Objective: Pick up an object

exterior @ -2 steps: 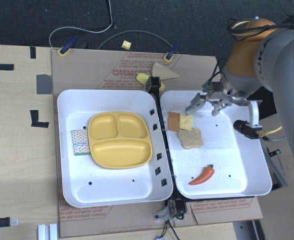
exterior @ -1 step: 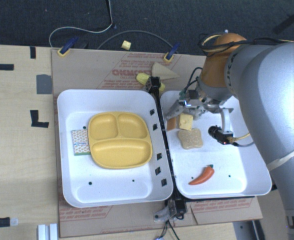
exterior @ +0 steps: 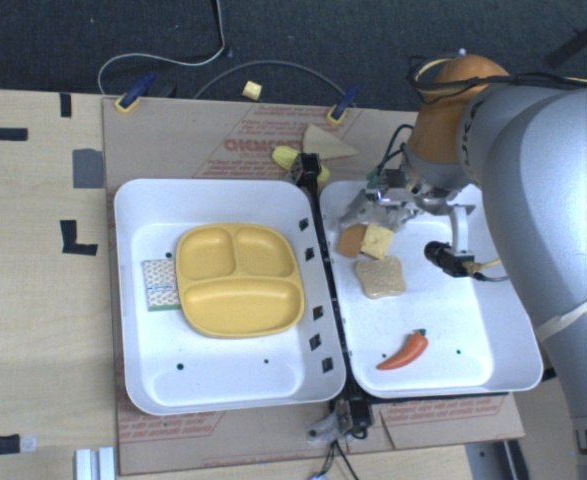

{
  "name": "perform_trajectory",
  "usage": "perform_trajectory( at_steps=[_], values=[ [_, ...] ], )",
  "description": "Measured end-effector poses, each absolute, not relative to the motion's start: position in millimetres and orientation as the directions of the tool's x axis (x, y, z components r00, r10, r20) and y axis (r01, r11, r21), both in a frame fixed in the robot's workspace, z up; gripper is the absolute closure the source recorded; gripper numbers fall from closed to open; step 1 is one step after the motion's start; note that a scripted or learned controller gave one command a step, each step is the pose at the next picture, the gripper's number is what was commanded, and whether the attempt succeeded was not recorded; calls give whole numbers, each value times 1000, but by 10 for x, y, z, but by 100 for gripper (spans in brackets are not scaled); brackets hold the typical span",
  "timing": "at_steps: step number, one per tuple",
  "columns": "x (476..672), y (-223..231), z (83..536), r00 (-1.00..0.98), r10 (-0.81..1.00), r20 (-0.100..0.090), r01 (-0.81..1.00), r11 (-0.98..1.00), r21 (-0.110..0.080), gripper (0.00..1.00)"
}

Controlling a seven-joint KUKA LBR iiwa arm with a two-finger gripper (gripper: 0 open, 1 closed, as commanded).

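My gripper (exterior: 378, 216) hangs low over the back left part of the right bin (exterior: 493, 363), open, with nothing held between its fingers. Just in front of it lie a yellow cube (exterior: 378, 240) and a brown chunk (exterior: 350, 240), touching each other. A beige bread-like slice (exterior: 381, 278) lies right in front of the cube. A red chili pepper (exterior: 405, 351) sits nearer the bin's front. In the left bin (exterior: 143, 368) rest a yellow divided plate (exterior: 241, 278) and a small patterned box (exterior: 159, 284) against its left side.
The grey arm (exterior: 533, 188) covers the right bin's right side and back. A black divider (exterior: 323, 288) runs between the bins. Behind the bins, on the cardboard, lie a yellow piece (exterior: 286, 156) and a tan wedge (exterior: 328, 143); cables trail at the back.
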State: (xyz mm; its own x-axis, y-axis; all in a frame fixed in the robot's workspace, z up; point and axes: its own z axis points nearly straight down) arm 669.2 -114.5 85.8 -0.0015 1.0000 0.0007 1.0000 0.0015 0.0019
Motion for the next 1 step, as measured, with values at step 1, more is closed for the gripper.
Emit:
perform_trajectory(
  at_steps=[1],
  values=[
    [6694,-1141,963,-4,1000,-2,1000,4,3,100]
  ],
)
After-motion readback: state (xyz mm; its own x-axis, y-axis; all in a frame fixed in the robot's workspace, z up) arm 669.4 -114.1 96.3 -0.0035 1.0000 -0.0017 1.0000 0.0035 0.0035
